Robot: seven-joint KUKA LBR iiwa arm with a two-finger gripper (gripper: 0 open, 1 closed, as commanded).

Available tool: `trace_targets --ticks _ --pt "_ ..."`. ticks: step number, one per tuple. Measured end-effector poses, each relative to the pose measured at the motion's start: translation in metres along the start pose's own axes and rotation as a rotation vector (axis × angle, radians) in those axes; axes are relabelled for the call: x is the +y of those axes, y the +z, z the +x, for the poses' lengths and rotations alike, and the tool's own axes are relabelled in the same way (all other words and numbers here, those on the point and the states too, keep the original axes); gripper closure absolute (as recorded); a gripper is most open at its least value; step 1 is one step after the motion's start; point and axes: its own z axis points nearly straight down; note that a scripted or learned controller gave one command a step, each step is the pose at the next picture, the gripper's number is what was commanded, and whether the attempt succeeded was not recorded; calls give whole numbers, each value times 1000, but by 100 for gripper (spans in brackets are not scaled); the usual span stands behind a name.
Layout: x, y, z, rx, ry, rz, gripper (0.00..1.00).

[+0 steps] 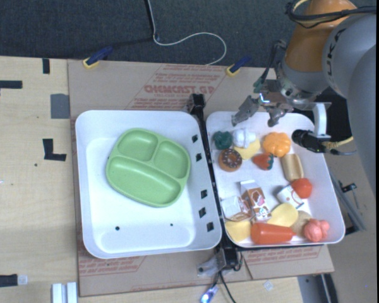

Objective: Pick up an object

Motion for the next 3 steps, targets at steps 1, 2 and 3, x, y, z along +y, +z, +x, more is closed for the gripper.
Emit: trace_targets --ticks 1,2,3 --pt "-40 127 -6 1 3 12 0" --pt "-36 110 -5 0 -1 2 100" --pt "-5 19 89 2 -9 -10 100"
